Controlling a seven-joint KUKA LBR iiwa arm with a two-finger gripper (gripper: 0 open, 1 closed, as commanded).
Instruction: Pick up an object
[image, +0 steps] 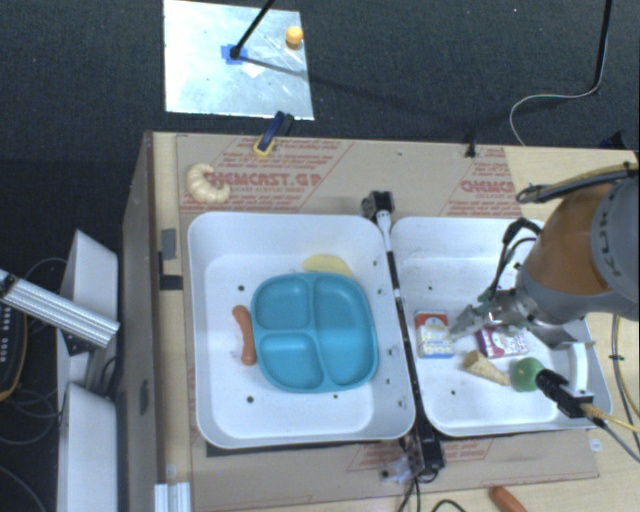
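Down in the right bin (440, 240) lie several small things close together: a flat red-and-white packet (434, 335) near the divider, a purple-and-white packet (503, 344) just right of it, a tan cone-shaped piece (484, 367) below them, and a round green item (524, 373) beside the cone. The red-and-white packet lies flat on the white floor, apart from the bin walls.

Reaching in from the right, the grey arm (600, 250) with its orange band (560, 245) bends down over the right bin, wrist slanted toward the lower left. The claw (480, 316) sits low among the small things, between the two packets, with its metal tip pointing at the red-and-white packet. Whether the claw is wide or narrow cannot be told, and nothing can be seen held in it.

The left bin (215, 300) holds a blue divided plate (313, 332), upright and roughly central, with an orange sausage-shaped piece (244, 333) just left of it and a pale yellow piece (327, 264) touching its upper edge. Both bins rest side by side on the counter (330, 175).
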